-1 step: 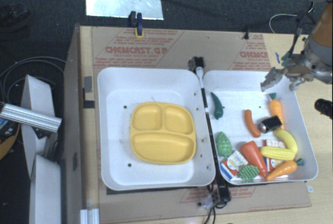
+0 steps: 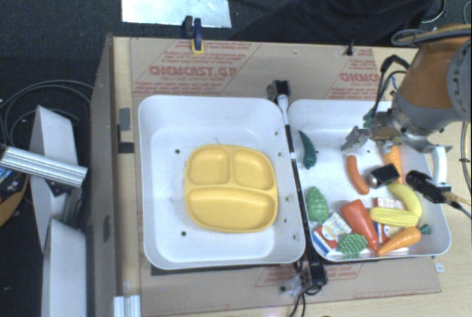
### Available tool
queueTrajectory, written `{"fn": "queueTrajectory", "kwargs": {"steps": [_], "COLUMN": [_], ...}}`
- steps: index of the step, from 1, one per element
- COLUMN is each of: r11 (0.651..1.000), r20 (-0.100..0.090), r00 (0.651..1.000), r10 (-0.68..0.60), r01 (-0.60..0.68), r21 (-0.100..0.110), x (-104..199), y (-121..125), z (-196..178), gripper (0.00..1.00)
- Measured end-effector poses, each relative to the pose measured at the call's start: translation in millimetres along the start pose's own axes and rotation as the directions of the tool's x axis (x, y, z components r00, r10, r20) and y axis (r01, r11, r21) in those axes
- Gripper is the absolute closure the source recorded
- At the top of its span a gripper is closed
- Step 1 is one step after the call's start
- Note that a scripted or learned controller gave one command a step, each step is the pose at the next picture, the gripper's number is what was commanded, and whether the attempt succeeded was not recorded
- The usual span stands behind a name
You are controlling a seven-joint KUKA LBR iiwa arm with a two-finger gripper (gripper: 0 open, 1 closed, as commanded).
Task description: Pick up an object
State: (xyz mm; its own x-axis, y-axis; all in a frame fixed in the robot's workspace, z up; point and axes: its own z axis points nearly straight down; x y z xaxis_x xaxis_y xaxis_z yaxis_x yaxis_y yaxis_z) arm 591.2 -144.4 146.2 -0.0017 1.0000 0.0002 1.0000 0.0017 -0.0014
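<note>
Your gripper [image 2: 359, 137]: right bin [image 2: 324, 113], above an orange sausage [image 2: 356, 173]; finger state cannot be told; grasp unconfirmed.

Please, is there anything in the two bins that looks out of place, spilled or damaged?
Nothing looks spilled or damaged. The yellow divided plate lies flat in the left bin. The toy foods, such as the corn cob and green pepper, lie loosely in the right bin, crowded toward its near corner. The gripper is above them.

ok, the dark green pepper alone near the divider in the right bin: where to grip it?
Grip the dark green pepper across its thicker middle, coming straight down. It lies flat on the right bin floor with bare floor around it; only the divider side is tight.
</note>
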Motion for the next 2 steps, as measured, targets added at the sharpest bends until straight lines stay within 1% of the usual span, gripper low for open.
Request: {"fn": "queueTrajectory", "kwargs": {"steps": [1,2], "r11": [1.0,1.0], "r20": [0.0,0.001], "r00": [1.0,1.0], "r10": [0.0,0.0], "r01": [0.0,0.0], "r21": [-0.002,-0.005], "x": [2,2], "y": [-9,-8], "z": [62,51], "gripper": [0.0,1.0]}}
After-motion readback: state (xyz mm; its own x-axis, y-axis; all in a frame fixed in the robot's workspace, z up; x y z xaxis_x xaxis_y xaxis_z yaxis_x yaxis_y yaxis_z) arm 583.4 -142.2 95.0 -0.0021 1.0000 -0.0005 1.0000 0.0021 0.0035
